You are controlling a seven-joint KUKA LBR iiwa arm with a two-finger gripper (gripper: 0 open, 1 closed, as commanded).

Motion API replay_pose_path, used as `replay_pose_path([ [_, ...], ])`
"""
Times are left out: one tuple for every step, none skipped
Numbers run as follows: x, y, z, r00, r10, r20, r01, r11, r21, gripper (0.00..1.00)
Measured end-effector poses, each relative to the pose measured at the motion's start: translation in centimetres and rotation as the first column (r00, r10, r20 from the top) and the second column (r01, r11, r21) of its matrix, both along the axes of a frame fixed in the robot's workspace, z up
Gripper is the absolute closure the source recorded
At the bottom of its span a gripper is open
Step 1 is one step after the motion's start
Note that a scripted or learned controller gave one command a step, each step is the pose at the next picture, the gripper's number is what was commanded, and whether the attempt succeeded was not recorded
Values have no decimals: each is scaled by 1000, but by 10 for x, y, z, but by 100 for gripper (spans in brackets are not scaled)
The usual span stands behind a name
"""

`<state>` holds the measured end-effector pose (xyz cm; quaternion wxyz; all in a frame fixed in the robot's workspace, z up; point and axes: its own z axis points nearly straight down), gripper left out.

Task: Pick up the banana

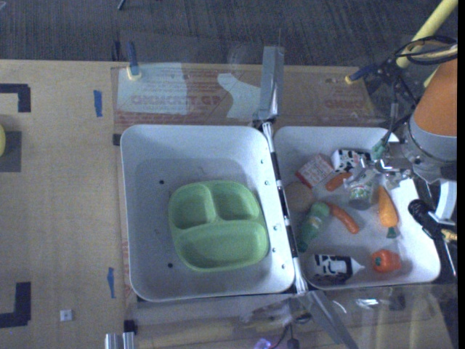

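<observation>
Grey and metallic, the pincer (pixel 374 167) hangs over the upper right part of the right-hand shallow white plastic bin (pixel 429 271), at the end of the grey arm with its orange band (pixel 443 100) reaching in from the right. Whether it is spread or pressed together cannot be told (the metal parts blur into the clutter beneath), and nothing can be seen pinched in it.

Under and around it lie small toy foods. A black-and-white patterned piece (pixel 350 156) sits just to its left, and a small red-and-white carton (pixel 314 169) lies further left. A short orange stick (pixel 336 182) is beside the carton. Lower down lie a green bottle (pixel 314 222), touching or nearly touching a longer orange-red stick (pixel 346 219), and a black-and-white box (pixel 333 266) near the front wall. A round orange-red fruit (pixel 385 260) sits in the front right corner.

A yellow-orange tapered piece with a green tip (pixel 388 211) lies just below the pincer, apart from it. It is the likeliest match for the banana, though the blur leaves that uncertain.

The left-hand shallow white plastic bin (pixel 145 151) holds a green divided plastic plate (pixel 216 224), lying flat near its middle.
</observation>
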<state>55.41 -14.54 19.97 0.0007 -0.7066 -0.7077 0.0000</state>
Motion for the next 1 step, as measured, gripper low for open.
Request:
replay_pose_path([
  [-21, 46, -101, 981, -195, 1, 195, 981, -1, 0],
])
